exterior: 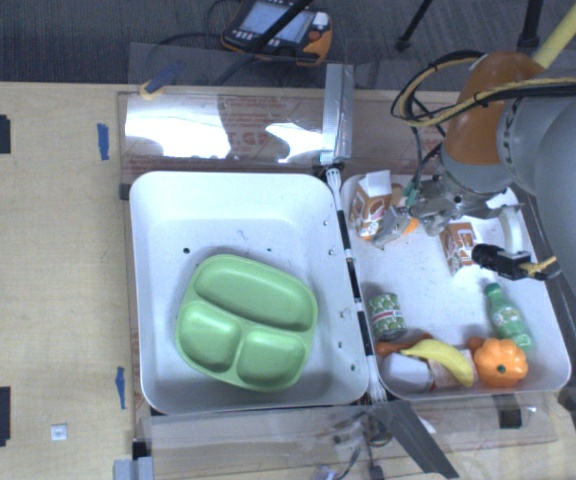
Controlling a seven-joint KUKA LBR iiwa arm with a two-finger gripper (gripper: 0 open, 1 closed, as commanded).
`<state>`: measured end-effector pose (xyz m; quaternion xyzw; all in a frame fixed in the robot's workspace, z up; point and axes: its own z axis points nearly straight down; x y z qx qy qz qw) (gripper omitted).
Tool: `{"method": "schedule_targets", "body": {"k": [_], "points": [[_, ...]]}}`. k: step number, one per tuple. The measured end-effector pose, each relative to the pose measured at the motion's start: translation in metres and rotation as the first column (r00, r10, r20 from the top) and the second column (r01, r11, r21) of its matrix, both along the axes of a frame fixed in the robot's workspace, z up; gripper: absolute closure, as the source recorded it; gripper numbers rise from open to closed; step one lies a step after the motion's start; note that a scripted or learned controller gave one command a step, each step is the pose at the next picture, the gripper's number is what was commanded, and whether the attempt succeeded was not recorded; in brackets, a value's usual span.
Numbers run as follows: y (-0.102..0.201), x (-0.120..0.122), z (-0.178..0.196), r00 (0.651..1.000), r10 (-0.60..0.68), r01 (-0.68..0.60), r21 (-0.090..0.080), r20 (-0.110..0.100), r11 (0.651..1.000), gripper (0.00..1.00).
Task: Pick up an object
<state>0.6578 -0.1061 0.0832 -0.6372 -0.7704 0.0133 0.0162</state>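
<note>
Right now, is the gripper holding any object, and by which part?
Cannot be told. The gripper is low in the right bin, beside the small carton, but the view does not settle whether anything is gripped.

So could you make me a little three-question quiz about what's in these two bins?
1. True or false: the green divided plate lies in the left bin.
2. Which lies nearest the banana? A) small orange pumpkin B) carton C) green bottle
3. Fill in: the gripper is over the ___ bin.

Key: 1 true; 2 A; 3 right.
</note>
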Motion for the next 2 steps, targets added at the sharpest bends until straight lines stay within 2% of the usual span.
{"method": "schedule_targets", "body": {"k": [1,2], "points": [[-0.0584,0.0095,0.0006,0.999,0.005,-0.005,-0.001,0.042,1.0,0.0],[-0.0585,0.0072,0.0066,1.0,0.009,-0.009,-0.004,0.03,1.0,1.0]]}}
